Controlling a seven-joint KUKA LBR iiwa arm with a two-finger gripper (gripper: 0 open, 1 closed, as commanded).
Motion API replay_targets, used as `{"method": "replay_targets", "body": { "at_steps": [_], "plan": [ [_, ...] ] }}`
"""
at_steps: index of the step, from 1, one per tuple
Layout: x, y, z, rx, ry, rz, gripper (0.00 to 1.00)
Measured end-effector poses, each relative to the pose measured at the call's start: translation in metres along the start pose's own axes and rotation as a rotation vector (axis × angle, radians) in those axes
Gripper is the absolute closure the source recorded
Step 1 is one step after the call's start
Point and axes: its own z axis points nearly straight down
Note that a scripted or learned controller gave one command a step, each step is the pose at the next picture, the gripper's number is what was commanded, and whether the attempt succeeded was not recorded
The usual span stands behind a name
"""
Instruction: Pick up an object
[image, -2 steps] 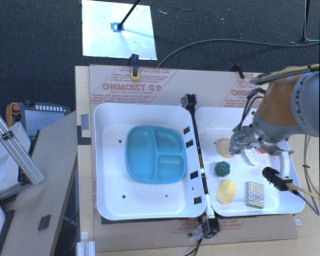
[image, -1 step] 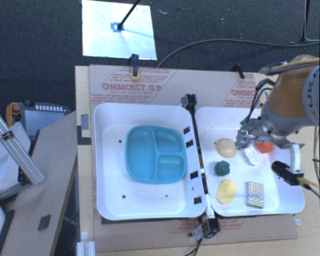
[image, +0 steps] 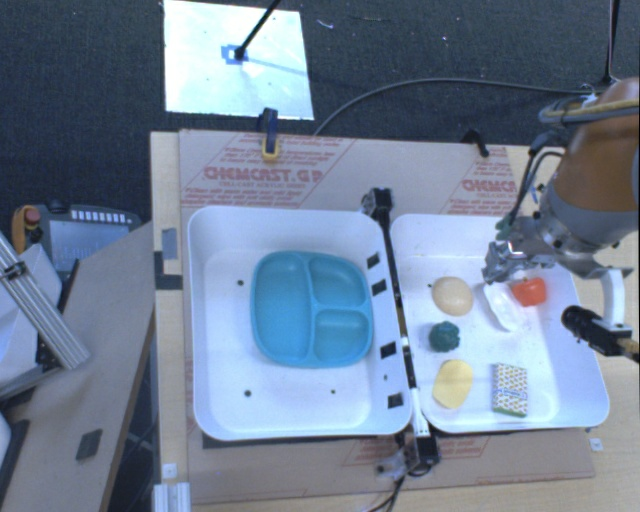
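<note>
Bins sit side by side on the bench: the left bin (image: 210, 300) carries a light-blue divided plate (image: 310, 308) lying flat near its middle, and the right bin (image: 580, 400) carries the loose objects. Grey arm (image: 590, 190) with its orange band reaches in from the right edge, and its gripper (image: 500, 262) hangs low over the upper middle of the right bin. Whether the gripper is open or closed cannot be told from this angle, and nothing is visibly held in it. Just below the gripper lies a white oblong object (image: 503, 307), with an orange-red object (image: 529, 291) touching or just beside it on the right. A beige egg-shaped object (image: 452, 295) lies to the left of the gripper, a dark teal lump (image: 445, 336) below that, a yellow piece (image: 453, 383) nearer the front wall, and a small patterned box (image: 510, 388) beside it on the right.
</note>
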Motion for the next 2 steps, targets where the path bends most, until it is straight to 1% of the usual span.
{"method": "replay_targets", "body": {
  "at_steps": [1, 2],
  "plan": [
    [0.046, -0.011, 0.013, 0.007, 0.002, -0.004, 1.0],
    [0.103, -0.023, 0.007, 0.007, 0.004, -0.006, 1.0]
  ]
}}
